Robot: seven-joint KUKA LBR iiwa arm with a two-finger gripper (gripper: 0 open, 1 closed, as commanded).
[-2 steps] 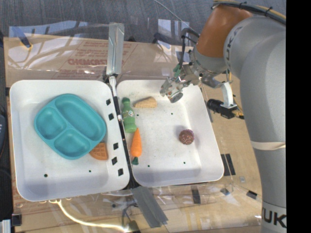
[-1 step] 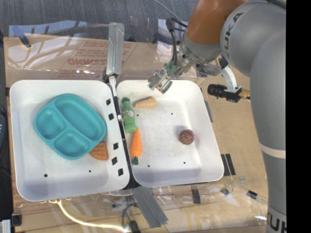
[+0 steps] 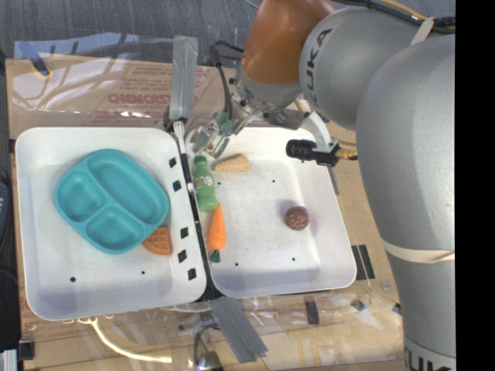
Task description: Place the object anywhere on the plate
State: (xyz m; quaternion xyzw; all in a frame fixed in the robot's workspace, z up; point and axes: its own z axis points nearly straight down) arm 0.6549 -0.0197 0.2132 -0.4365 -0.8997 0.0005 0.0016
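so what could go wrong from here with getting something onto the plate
1. The pincer sits at the right bin's top-left corner, close to the divider; a descent there might strike the rim.
2. The green bottle, carrot and bread piece crowd together, so a grasp may nudge or catch the wrong one.
3. The waffle touches the teal plate edge, possibly obstructing placement there.

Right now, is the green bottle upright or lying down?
Lying down: the bottle lies lengthwise along the right bin's left wall, above the carrot.
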